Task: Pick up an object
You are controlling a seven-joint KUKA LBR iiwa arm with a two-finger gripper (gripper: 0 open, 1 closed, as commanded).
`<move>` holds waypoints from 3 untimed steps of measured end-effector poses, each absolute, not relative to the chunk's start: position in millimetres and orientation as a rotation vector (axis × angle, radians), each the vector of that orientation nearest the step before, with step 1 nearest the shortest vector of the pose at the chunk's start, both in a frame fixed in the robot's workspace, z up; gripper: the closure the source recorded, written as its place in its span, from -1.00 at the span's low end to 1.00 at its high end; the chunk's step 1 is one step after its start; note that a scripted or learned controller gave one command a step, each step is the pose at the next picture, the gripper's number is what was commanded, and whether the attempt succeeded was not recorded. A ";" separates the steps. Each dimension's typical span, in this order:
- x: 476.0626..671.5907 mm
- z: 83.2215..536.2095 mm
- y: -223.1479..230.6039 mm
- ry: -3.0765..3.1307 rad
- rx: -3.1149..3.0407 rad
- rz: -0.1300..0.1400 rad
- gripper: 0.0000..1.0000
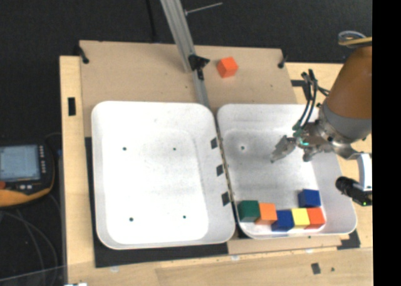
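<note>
Above the right bin (250, 121), I am hovering my gripper (294, 148) with its fingers spread apart, gripping nothing. Along the bin's near edge, green (249, 209), orange (268, 212), blue (283, 219), yellow (301, 217) and another blue cube (309, 198) are sitting clustered. An orange cube (227, 67) is resting on the surface (138, 71) behind.

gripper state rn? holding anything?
Gripper: open, holding nothing, above the right bin, apart from the blocks along its near edge.
</note>
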State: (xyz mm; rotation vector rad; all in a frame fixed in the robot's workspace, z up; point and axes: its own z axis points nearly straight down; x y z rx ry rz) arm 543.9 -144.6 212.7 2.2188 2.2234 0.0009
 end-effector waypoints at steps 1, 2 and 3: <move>522.3 95.9 -169.6 2.216 2.221 0.003 -1.00; 607.4 98.5 -204.7 2.219 2.210 0.005 -1.00; 604.9 109.3 -205.1 2.224 2.208 0.000 1.00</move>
